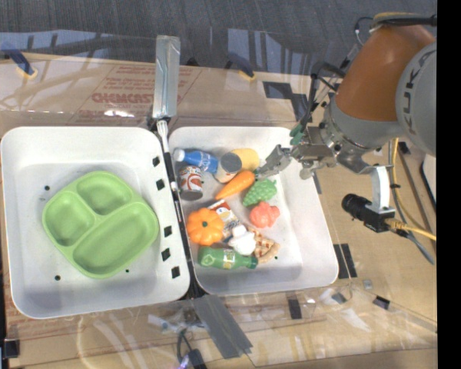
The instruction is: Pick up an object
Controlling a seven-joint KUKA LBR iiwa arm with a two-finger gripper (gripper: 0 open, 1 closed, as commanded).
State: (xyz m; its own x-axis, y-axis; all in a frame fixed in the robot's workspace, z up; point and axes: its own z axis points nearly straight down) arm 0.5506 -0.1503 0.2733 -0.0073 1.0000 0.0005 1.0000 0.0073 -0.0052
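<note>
Hand [278, 160] over right shallow white bin [311, 256], at bin's upper right; whether open or closed cannot tell. Nothing seen gripped. Just below hand: green bumpy toy vegetable [260, 191], orange toy carrot [237, 184] to its left, red toy fruit [264, 214] beneath. Further left in bin: blue can [198, 160], orange toy pumpkin [202, 225], green bottle [227, 259] near bin's front wall. Left of this bin: second white bin [15, 279] holding green divided plastic plate [100, 223].
</note>
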